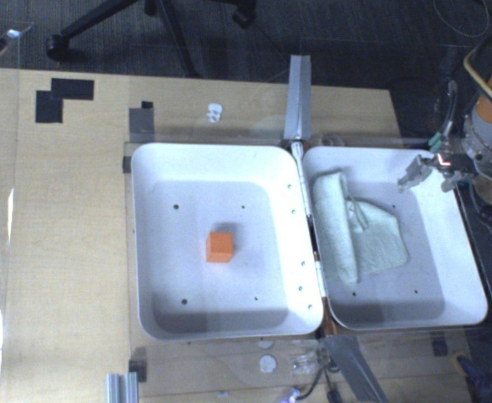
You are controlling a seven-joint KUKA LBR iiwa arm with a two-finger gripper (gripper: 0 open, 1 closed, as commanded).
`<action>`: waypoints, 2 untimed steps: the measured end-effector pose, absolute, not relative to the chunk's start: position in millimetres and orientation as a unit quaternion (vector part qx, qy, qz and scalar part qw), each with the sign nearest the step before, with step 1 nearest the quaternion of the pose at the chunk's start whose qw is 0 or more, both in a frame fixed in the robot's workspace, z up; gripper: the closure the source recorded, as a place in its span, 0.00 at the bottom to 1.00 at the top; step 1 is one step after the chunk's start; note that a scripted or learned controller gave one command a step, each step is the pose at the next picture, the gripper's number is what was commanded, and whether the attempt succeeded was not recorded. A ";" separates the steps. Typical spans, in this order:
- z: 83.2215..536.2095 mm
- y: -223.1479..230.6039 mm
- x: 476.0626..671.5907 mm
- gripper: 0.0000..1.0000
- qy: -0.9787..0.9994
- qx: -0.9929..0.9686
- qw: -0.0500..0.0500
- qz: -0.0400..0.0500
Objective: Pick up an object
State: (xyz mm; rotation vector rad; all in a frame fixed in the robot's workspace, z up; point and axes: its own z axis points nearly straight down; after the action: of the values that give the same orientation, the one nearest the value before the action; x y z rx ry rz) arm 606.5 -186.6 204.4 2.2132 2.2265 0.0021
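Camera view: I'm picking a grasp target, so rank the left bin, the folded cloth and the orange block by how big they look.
Largest to smallest:
1. left bin
2. folded cloth, lying in the right bin
3. orange block, by far the smallest, near the left bin's middle

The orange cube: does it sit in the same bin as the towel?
No, the orange cube lies in the left bin; the towel lies in the right bin.

Two shallow white bins side by side on the pale wooden worktop (70,250). In the left bin (158,309), one small orange cube (220,247), near the middle. In the right bin (456,300), a crumpled white cloth (357,235), rolled along its left edge. Claw (426,168) over that bin's upper right corner, apart from the cloth.
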 end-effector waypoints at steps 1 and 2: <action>88.0 -179.7 638.5 0.00 0.748 0.664 0.004 0.002; 101.2 -178.2 641.4 1.00 0.750 0.662 0.008 0.004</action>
State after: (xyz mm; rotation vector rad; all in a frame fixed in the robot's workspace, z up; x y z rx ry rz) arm 641.4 -178.2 101.2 2.0692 2.3429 0.0125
